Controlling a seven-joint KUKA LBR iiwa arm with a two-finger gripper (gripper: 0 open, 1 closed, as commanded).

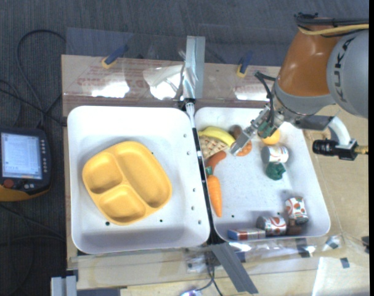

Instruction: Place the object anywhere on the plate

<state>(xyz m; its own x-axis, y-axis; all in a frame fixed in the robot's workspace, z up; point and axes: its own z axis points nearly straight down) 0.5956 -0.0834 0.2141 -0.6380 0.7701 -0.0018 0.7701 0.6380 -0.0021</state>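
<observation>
Desk, right bin (316, 190): hand (243, 142), finger state unclear, at twelve o'clock over toy food; carrot (214, 195) likely light, stiff, slippery, best gripped mid-body; plate (126, 181) left.

Robotics lab indicated; industrial KUKA arm (325, 54) mounted at bench (82, 73) right edge; teach pendant (19, 162) laid on grey carpet (143, 5) beyond bench left edge, cable attached; two white bins (76, 227) fixed side by side; tape and clips seen along bench far edge.
</observation>
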